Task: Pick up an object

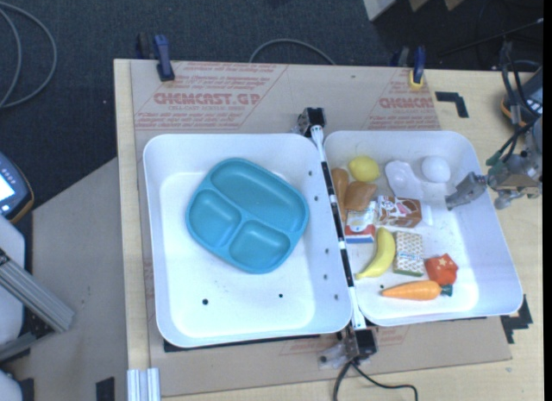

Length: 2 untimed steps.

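Observation:
The right bin [492,244] holds several toy foods: a yellow lemon [365,168], a brown bread roll [355,196], a white egg [435,169], a small milk carton [397,211], a banana [380,253], a cracker [410,253], a red strawberry [441,268] and an orange carrot [414,291]. My gripper [483,196] hovers over the right bin's right side, to the right of the egg and carton. It is open, and nothing sits between its fingers.
A blue divided plate [248,215] lies in the left bin [172,304]. A clamped ridge [335,227] separates the two bins. Cables run along the bench's far right edge [517,106].

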Each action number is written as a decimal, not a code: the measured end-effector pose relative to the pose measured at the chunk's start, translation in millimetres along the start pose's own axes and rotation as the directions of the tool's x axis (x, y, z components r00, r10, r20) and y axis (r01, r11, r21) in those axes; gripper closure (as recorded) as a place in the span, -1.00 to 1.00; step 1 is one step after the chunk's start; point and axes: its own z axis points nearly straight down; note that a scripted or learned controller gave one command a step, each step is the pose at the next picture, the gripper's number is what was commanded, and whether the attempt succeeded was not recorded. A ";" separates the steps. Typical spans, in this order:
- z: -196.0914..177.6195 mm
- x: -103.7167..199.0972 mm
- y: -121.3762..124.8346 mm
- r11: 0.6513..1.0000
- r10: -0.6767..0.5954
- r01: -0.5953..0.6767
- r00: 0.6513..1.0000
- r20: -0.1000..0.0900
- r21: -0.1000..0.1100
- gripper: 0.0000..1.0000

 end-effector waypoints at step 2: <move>122.4 97.5 -15.1 1.000 0.003 -0.003 1.000 0.015 -0.008 -1.00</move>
